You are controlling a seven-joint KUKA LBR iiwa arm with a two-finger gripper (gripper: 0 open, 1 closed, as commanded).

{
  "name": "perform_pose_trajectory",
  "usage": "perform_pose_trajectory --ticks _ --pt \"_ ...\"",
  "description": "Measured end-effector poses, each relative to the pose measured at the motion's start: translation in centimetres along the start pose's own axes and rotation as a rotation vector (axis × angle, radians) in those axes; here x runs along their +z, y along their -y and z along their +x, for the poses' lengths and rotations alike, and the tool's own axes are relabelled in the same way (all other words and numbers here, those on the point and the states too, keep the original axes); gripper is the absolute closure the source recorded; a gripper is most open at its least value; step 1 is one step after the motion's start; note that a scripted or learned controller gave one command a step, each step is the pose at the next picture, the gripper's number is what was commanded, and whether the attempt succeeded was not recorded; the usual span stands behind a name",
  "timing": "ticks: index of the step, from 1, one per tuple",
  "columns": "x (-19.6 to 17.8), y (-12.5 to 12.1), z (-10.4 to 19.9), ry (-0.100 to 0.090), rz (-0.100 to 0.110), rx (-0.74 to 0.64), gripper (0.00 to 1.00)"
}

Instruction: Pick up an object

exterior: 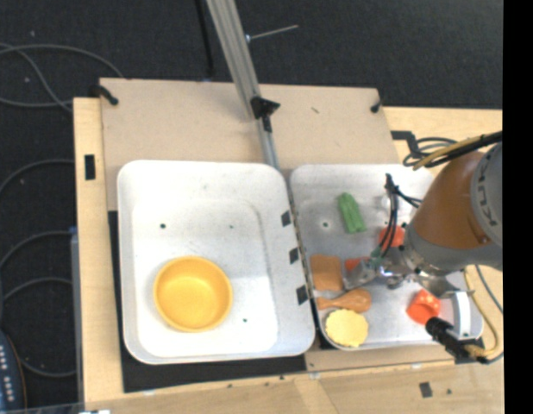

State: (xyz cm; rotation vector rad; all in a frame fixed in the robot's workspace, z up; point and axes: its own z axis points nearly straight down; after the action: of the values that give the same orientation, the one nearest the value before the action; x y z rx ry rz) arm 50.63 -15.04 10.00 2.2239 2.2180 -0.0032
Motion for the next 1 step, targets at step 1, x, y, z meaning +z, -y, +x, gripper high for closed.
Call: perform_pose_trajectory --ticks 1 --pt "-1.14 -0.16 0.02 -0.002 -0.006 0.005 1.00"
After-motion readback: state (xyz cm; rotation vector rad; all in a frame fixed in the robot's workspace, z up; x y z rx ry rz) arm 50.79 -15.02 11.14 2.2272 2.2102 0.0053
